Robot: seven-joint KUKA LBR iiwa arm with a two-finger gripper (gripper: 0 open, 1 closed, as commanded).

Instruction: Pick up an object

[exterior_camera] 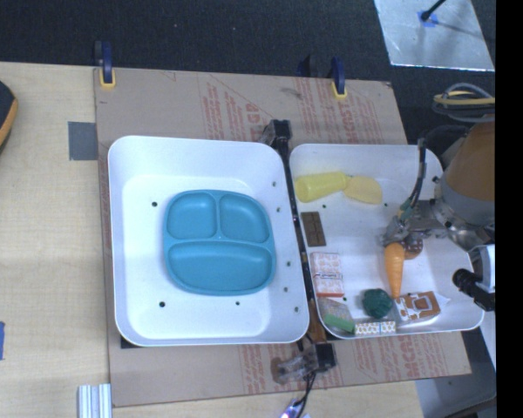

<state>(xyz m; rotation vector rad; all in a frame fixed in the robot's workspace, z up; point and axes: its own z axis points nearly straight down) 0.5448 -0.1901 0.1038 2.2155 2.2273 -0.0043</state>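
Two-finger metal gripper (407, 236) poised directly above the top of the orange plastic carrot (393, 270) in the right white bin (436, 159). Whether the jaws are released or clenched cannot be told. A dark green lump (376, 301) lies just below-left of the carrot.

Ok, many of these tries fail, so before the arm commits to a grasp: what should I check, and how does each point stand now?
1. Gripper over a target: ok, it sits at the top end of the orange plastic carrot.
2. Carrot between the jaws: cannot tell.
3. Carrot apart from the dark green lumpy toy: ok.
4. Soft yellow plastic piece away from the gripper: ok.
5. Left white bin with the blue divided plate free for a drop: ok.
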